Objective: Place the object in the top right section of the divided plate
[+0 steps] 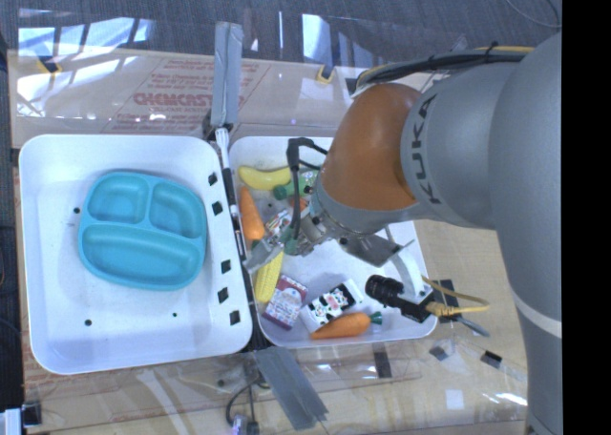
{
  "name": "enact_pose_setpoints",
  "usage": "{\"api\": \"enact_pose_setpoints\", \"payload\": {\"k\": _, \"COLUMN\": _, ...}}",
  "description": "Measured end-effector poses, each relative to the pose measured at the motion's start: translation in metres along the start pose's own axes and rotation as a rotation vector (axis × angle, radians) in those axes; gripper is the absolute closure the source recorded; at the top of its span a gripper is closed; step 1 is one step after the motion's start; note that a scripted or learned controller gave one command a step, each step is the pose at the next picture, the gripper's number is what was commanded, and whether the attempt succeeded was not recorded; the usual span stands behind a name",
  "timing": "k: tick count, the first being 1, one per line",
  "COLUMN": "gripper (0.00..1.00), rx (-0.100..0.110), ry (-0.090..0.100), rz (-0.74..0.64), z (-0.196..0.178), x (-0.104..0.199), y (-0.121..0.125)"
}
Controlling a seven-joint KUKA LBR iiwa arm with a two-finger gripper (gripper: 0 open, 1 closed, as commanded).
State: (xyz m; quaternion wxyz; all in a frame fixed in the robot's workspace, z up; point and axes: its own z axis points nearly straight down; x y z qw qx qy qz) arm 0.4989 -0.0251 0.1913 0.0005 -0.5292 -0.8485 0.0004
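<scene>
Still at the picking step: end effector [291, 233] lowered among toy food near the right bin's [420, 323] left wall, grip state impossible to tell, divided plate [143, 228] waiting in left bin.

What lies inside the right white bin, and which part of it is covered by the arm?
In the right bin: a banana, two carrots, corn, a small red packet and a black-and-white toy. The arm covers its upper right part.
</scene>
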Motion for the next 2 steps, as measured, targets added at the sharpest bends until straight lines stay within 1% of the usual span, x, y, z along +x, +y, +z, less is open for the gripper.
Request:
{"api": "enact_pose_setpoints", "payload": {"k": 1, "gripper": 1.00, "rx": 0.002, "ry": 0.001, "rz": -0.005, "z": -0.009, "x": 0.000, "y": 0.000}}
{"api": "enact_pose_setpoints", "payload": {"k": 2, "gripper": 1.00, "rx": 0.002, "ry": 0.002, "rz": -0.069, "z": 0.001, "x": -0.008, "y": -0.025}}
